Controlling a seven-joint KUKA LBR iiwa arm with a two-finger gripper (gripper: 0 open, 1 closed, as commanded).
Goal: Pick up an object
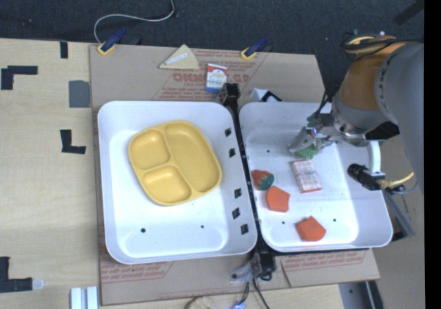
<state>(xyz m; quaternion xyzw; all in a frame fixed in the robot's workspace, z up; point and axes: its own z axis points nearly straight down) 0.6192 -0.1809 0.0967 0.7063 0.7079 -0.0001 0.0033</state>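
Observation:
My gripper (308, 142) hangs low over the upper middle of the right bin (344, 228), reaching in from the grey and orange arm (365, 90) on the right. Just below it lies a small red and white packet (305, 176), close to the tip but apart from it as far as I can tell. A bit of green shows right at the gripper's tip. Further left rests a small orange and teal object (262, 178), with an orange block (278, 198) beside it. A second orange block (311, 229) sits near the bin's front.
The left bin (117, 232) holds a yellow divided plate (174, 161). Behind the bins, on the cardboard, stand a small red and white box (216, 78) and a tan wedge (180, 59). A black divider (241, 170) runs between the bins.

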